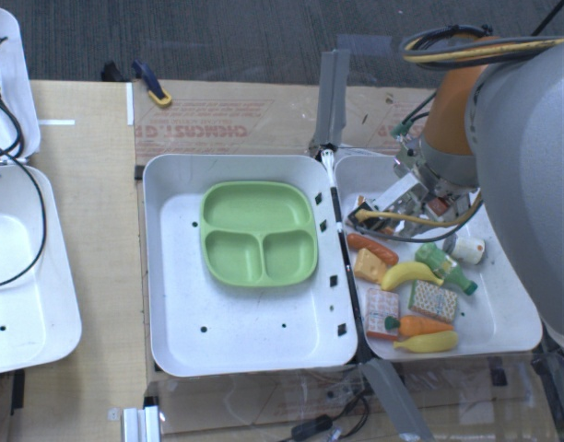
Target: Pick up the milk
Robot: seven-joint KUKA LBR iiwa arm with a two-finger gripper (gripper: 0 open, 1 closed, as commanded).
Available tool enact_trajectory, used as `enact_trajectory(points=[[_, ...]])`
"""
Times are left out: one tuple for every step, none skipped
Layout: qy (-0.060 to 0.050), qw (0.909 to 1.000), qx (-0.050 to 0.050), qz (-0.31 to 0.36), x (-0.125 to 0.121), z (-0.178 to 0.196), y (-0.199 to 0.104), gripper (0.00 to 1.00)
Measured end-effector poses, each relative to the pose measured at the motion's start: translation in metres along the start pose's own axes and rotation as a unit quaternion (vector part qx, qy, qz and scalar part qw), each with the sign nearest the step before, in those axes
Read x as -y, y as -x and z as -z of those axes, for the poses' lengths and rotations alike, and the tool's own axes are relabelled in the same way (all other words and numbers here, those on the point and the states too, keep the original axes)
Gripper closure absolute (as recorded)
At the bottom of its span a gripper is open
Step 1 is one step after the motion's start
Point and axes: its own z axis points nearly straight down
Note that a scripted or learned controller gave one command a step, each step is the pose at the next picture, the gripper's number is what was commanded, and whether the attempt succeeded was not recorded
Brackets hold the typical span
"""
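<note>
The milk (383, 313) is a small white and pink carton lying near the front left of the right bin (512, 325), among other toy foods. My gripper (408, 206) hangs over the back part of that bin, well behind the carton and apart from it. The grey arm with its orange band comes in from the upper right and covers the bin's back right corner. Nothing can be seen held under the gripper.
Around the carton lie a banana (413, 273), a carrot (426, 326), a yellow piece (429, 342), a patterned block (435, 299), an orange wedge (369, 265), a red sausage (370, 245), a green bottle (444, 265) and a white cylinder (469, 248). The left bin (171, 330) holds a green divided plate (259, 232).
</note>
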Motion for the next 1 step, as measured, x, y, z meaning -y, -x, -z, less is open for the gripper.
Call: enact_trajectory(points=[[0.000,1.0000,0.000,-0.007,0.0537,0.0546,0.0615,1.00]])
